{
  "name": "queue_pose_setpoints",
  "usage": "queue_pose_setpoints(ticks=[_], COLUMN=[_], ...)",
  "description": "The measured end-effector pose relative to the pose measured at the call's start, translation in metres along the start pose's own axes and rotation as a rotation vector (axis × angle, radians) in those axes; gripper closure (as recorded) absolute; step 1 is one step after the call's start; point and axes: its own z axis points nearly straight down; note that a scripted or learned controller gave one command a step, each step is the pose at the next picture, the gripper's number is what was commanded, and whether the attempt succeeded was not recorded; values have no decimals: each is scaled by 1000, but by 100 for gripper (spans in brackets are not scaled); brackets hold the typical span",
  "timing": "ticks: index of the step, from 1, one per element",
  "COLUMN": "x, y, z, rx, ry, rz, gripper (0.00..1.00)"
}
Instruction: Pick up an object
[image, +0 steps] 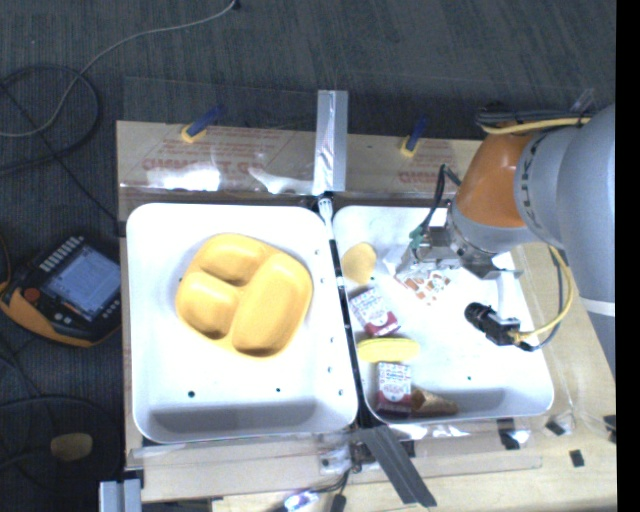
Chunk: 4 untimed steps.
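Gripper (432, 250) sits low in the right bin (520, 395), over a red-and-white packet (428, 284) (can't tell whether it grips anything). Yellow ball (359, 261) lies just beside it, toward the left bin (150, 400).

Grey arm with orange band (497, 185) reaches in from right, wrist angled down; two-finger gripper (428, 252) low, pointing left.
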Motion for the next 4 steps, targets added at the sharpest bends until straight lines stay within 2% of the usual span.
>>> queue_pose_setpoints(ticks=[1, 2, 4], x=[4, -8, -35], y=[0, 20, 24], z=[2, 4, 5], rx=[4, 9, 1], ry=[4, 6, 10], rz=[-6, -47, 46], gripper=[0, 0, 0])
